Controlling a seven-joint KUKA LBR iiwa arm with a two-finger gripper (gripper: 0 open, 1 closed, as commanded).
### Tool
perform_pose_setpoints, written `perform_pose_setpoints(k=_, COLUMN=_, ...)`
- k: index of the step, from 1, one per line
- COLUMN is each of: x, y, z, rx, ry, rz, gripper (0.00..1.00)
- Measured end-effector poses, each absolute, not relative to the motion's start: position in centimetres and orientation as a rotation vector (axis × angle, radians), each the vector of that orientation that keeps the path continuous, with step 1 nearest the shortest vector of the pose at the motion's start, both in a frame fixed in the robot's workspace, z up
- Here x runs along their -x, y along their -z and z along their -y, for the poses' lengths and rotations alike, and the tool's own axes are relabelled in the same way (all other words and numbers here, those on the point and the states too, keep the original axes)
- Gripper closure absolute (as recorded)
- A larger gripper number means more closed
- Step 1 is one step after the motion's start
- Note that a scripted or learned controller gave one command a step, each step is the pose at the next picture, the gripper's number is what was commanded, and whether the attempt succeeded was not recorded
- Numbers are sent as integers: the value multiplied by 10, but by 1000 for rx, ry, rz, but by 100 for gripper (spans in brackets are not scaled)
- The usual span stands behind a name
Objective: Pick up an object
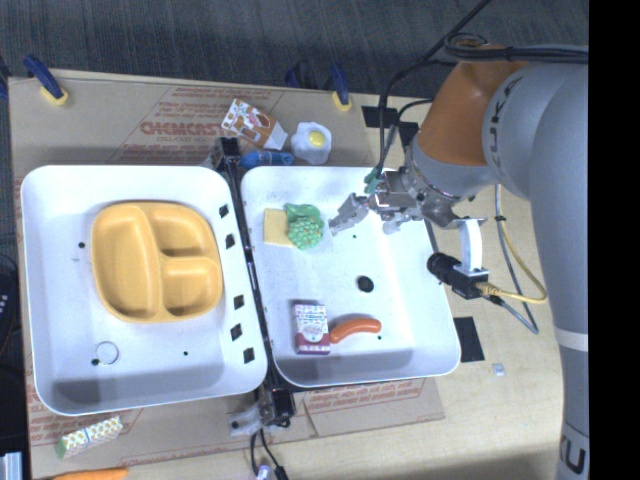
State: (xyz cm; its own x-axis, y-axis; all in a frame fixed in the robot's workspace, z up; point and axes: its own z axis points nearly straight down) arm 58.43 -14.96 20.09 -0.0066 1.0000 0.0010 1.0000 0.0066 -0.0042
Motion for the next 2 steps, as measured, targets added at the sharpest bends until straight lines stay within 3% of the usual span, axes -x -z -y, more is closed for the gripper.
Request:
perform_pose_setpoints(k=1, x=-605, y=-91, z=124, rx=2268, ry=-5, rz=2168, gripper=0)
perform_pose_setpoints(k=2, x=-652, y=-92, z=112, rx=1629, ry=-1, rz=2686, gripper=0)
